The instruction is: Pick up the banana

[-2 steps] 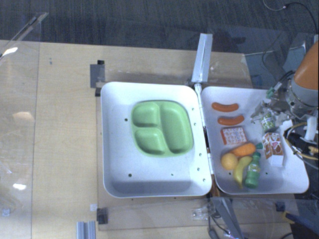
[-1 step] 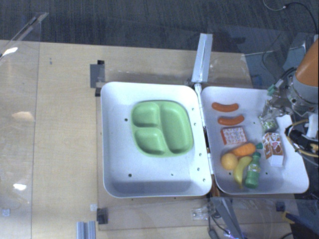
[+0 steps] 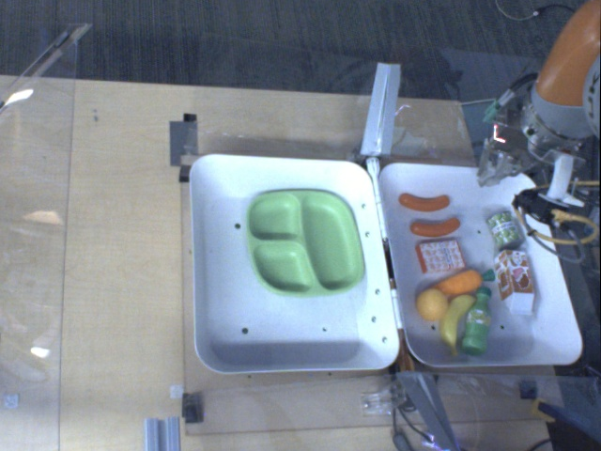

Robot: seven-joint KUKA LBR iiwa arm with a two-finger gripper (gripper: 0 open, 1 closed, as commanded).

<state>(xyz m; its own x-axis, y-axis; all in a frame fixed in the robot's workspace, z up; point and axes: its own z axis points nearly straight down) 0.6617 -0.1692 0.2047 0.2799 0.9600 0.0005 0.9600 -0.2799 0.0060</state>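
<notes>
The banana [image 3: 454,322] lay partly covered: a green bottle [image 3: 477,322] overlapped its right side and a carrot [image 3: 461,283] crossed its upper end. The arm [image 3: 571,59] was cut off by the right edge. The gripper [image 3: 500,163] was a tangle of small parts, too unclear to read. Labels on the red packet [image 3: 439,255] and can [image 3: 504,228] were too small to read.

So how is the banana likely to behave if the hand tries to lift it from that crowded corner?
The banana looks curved and smooth, so it may pivot or slip between closing fingers. It lies wedged among the orange fruit, carrot and green bottle, so those will probably shift or roll when it moves. It is likely stiff enough to keep its shape.
</notes>
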